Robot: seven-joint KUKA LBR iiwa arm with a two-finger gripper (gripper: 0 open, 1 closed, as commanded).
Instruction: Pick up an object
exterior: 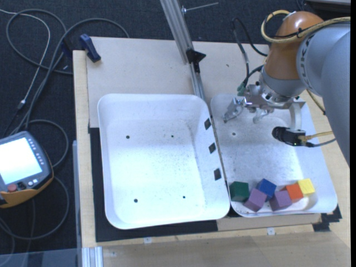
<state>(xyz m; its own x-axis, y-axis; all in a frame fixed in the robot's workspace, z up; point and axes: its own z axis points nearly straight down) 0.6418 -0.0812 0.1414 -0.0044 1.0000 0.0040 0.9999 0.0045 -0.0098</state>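
The gripper [245,110] hangs over the far end of the right bin [245,154]. Its fingers stand somewhat apart with nothing between them. Everything worth picking lies toward the near edge of that bin, well apart from the fingers, in a row running left to right, so the coming move is a reach nearward. Counted: one green cube [240,191], two purple cubes [256,198] [281,199], one blue cube [267,187], one orange cube [294,192], one yellow cube [306,186]; six blocks. The left bin [156,160] lies beside it on the worktop [133,65].
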